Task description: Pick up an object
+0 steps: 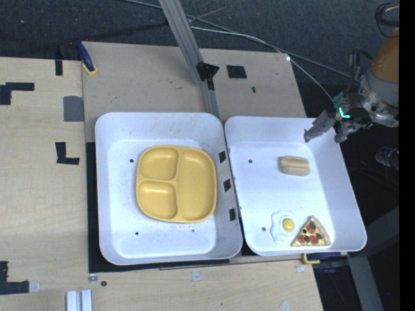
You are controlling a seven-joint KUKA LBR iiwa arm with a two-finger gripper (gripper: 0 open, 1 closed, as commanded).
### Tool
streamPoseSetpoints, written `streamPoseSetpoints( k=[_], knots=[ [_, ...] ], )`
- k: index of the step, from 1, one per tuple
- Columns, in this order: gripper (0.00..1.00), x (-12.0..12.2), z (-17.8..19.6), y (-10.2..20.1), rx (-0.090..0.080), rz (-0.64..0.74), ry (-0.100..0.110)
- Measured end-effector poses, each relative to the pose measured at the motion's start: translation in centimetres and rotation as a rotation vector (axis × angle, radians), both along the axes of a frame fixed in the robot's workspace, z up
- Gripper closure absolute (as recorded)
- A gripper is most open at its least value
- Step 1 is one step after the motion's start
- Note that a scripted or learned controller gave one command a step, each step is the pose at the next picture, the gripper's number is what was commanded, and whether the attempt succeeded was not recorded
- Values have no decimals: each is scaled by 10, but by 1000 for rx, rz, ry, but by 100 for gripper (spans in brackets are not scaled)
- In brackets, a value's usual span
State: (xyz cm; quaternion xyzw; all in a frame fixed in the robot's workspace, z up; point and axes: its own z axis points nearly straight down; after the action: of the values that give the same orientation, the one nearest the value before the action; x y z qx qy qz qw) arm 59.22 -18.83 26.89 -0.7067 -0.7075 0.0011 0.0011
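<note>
Bread roll (294, 166), tan, oblong, lying flat

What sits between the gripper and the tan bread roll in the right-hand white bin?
Nothing visible. The gripper hangs over the upper right rim of the right-hand white bin, and the tan bread roll lies apart on bare bin floor below and left of it. The fried egg toy and pizza slice toy lie farther down.

Yellow divided plate (176, 183) in left bin (110, 173), slanted metal pole (185, 34), perhaps a clamp (87, 58)
</note>
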Motion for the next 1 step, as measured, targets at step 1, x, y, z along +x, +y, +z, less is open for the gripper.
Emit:
streamPoseSetpoints(
  k=[1],
  knots=[
    [0, 0, 1, 0, 0, 0, -2]
  ],
)
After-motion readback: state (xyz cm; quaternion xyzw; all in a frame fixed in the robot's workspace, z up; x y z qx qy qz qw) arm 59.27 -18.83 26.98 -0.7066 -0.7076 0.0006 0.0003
